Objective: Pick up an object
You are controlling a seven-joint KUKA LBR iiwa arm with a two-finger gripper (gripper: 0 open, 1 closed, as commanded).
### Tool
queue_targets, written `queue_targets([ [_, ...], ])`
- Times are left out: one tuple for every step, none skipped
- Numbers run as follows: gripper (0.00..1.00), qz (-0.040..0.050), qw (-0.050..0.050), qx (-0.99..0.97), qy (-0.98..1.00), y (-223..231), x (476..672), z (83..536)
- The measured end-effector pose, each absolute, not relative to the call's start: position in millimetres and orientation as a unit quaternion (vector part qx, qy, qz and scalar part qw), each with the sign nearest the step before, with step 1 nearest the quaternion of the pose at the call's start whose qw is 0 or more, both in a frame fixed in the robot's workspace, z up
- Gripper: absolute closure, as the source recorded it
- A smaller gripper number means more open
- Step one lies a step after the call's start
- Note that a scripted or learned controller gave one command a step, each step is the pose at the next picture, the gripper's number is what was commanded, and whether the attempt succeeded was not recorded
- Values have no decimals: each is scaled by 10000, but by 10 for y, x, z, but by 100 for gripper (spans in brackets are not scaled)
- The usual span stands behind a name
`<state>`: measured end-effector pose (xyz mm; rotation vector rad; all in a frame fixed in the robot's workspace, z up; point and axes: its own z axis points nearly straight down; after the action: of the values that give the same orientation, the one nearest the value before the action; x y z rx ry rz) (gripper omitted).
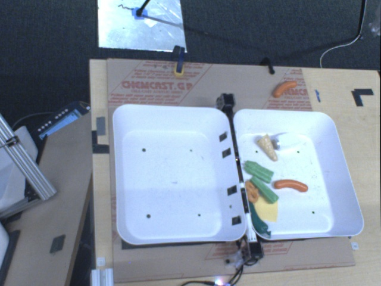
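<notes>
Reaching for the lone orange plastic sausage in the right shallow white bin suits you best; claw state: cannot tell.

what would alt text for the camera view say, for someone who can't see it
Two shallow white bins sit side by side on a bench; the right bin holds a cluster of small toy foods, including an orange sausage, green pieces, a yellow slice and a corn cob. Another orange sausage lies on the bench behind it.
</notes>
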<state>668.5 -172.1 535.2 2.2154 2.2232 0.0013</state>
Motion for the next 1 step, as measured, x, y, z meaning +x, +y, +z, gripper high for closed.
queue_targets([
  [100,7,15,7059,7083,-1612,6684,5355],
])
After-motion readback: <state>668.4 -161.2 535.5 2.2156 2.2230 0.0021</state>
